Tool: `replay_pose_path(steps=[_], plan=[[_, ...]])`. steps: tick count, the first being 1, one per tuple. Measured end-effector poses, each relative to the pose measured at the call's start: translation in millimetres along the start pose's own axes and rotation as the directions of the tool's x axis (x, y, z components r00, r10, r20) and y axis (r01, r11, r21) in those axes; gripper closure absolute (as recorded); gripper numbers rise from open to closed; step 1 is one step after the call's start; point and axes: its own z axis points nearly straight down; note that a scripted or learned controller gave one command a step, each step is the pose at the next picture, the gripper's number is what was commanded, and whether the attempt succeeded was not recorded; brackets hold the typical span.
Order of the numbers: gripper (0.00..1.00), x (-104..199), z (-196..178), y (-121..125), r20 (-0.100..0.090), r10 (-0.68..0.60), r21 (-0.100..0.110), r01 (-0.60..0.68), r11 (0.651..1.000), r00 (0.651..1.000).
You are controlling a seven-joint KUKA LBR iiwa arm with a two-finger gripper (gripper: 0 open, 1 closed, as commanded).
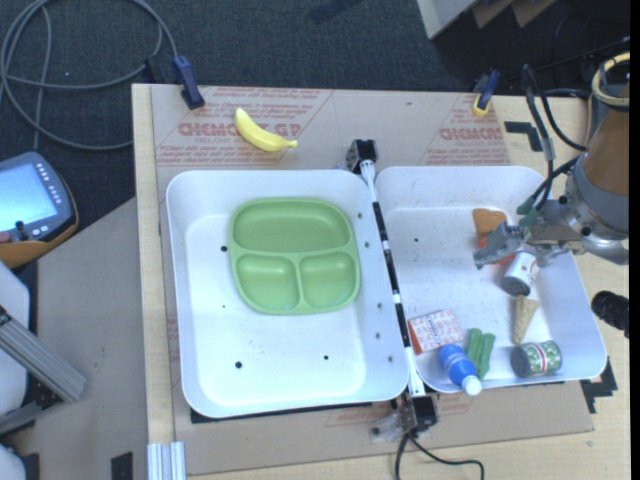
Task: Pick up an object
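Hovering my pincer (508,253) over the right bin (430,183), far-right part. Can't tell if it's spread or pinching from this angle. An orange piece (487,219) sits just to the far-left of it and a small red-and-white cylinder (518,271) lies right under it, maybe touching. Likely targets. Risks as I judge them: the cylinder rolls away when nudged; a cone (524,315) near it gets knocked; the grip closes on nothing. A green can (537,358), blue bottle (456,365) and printed packet (433,328) sit nearer, well apart from the pincer. A green tray (294,254) lies in the left bin (200,298).
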Motion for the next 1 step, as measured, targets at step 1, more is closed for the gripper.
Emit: replay_pose_path(steps=[1], plan=[[0.0, -57.8, 104.3, 9.9, 0.0, 0.001, 0.001, -0.001, 1.0, 1.0]])
